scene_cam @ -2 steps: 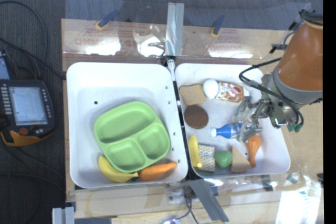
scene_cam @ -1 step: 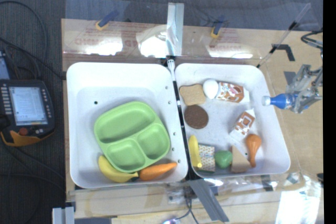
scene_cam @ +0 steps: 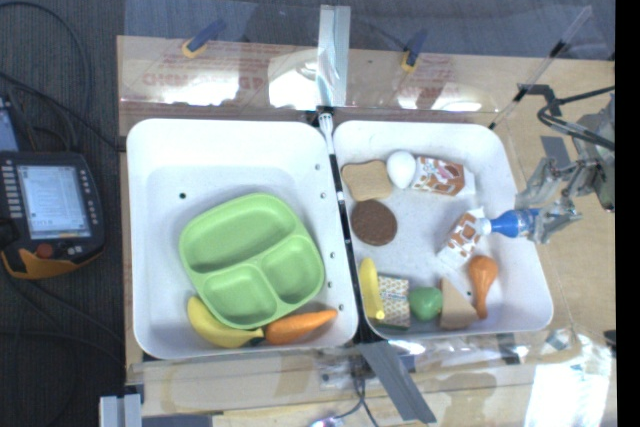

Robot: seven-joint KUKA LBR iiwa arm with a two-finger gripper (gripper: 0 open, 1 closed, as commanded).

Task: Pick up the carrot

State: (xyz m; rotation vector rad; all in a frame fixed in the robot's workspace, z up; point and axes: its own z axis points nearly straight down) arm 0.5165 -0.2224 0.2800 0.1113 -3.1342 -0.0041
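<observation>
Clutter at the right rim first: the gripper (scene_cam: 556, 202) is a tangle of grey metal over the outer wall of the right bin (scene_cam: 500, 147), partly cut off at the frame edge. Whether it is spread or closed, I cannot tell. Nothing is visibly held.

The carrot (scene_cam: 300, 324) sits well apart from the gripper, across the centre divider in the left bin (scene_cam: 150, 165), low against the near wall. It is smooth, orange and tapered, lying flat with its thick end toward the divider. Its upper edge tucks against the rim of the green plate (scene_cam: 252, 257), and its thin end meets the yellow banana (scene_cam: 220, 325), which is partly hidden under that plate. That leaves a tight pocket between plate, wall and divider, so there is little room around it.

Open floor lies at the far side of the left bin, glossy white plastic.

Just beside the gripper, inside the right bin, lies a white tube with a blue cap (scene_cam: 512, 224), the cap pointing at the gripper. Near it rests an orange-brown drumstick (scene_cam: 483, 281). Farther off there's a white egg (scene_cam: 401, 169), a round brown cookie (scene_cam: 376, 222) and a green pepper (scene_cam: 425, 303), crowded among packets too small to read.
</observation>
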